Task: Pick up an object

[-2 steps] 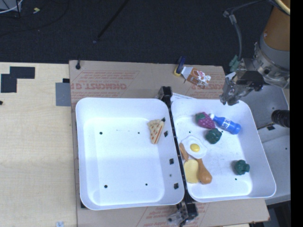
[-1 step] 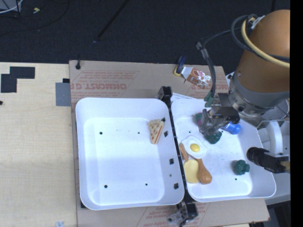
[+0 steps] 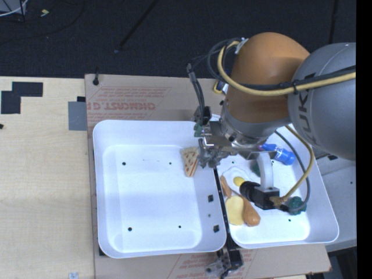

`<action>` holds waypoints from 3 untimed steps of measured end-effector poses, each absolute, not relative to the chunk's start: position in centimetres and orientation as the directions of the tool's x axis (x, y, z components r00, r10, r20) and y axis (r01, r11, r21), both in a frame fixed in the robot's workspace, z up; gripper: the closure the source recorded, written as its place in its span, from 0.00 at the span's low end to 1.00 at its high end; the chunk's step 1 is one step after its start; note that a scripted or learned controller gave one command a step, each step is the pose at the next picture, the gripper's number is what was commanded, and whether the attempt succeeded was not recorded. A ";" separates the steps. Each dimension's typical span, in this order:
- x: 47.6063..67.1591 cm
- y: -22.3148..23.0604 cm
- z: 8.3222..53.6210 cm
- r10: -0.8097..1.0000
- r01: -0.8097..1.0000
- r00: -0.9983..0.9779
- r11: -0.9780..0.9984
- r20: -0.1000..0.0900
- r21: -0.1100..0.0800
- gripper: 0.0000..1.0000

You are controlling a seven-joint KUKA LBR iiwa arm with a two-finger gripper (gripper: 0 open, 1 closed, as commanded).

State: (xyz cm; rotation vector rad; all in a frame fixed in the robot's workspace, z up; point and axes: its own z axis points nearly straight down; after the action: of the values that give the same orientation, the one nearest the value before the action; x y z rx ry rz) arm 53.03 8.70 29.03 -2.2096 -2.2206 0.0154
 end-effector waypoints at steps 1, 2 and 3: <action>52.3 12.0 25.7 1.000 1.000 -0.003 0.003 -0.001 -0.009 1.00; 49.2 17.1 23.4 1.000 1.000 -0.005 0.005 0.000 -0.009 1.00; 47.6 15.5 33.3 1.000 1.000 -0.001 0.001 0.002 0.005 1.00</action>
State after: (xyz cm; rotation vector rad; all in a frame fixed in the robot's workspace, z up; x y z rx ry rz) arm 47.63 15.52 33.29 -2.2221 -2.2234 -0.0080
